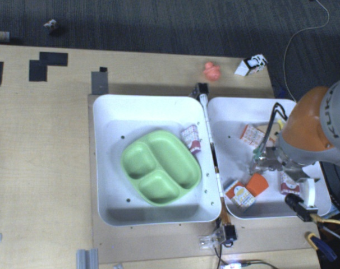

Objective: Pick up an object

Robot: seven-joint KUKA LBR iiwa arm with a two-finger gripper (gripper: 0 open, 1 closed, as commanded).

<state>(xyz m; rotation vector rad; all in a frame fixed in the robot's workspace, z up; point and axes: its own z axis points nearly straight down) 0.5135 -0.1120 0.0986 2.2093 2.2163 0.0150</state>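
No legible text, brand, number or sign anywhere in view. Print present but unreadable on: small packet (191,138) at right of left bin (102,150), red and white pattern only; packet (252,134) in right bin (226,114), orange and white; carton (241,195) at right bin's near edge, coloured marks too small to resolve; black-and-white item (252,64) on bench (41,150) beyond bins, markings blurred.
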